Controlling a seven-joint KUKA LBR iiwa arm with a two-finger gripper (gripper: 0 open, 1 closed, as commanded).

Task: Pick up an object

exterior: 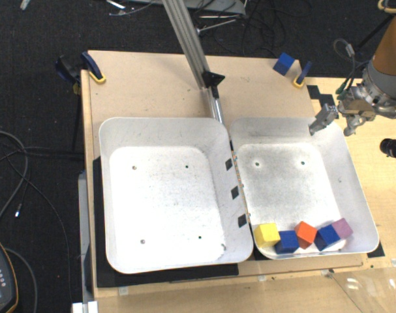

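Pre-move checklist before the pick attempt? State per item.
1. Targets present: ok. Yellow block, blue block, orange block, second blue block and purple block sit along the near edge of the right bin.
2. Blocks separated enough for a clean grasp: not ok, they are crowded together against the bin wall.
3. Claw free of any load: ok, nothing between its fingers.
4. Claw over the targets: not ok, it hangs at the bin's far right corner.
5. Claw open: ok, the fingers stand apart.
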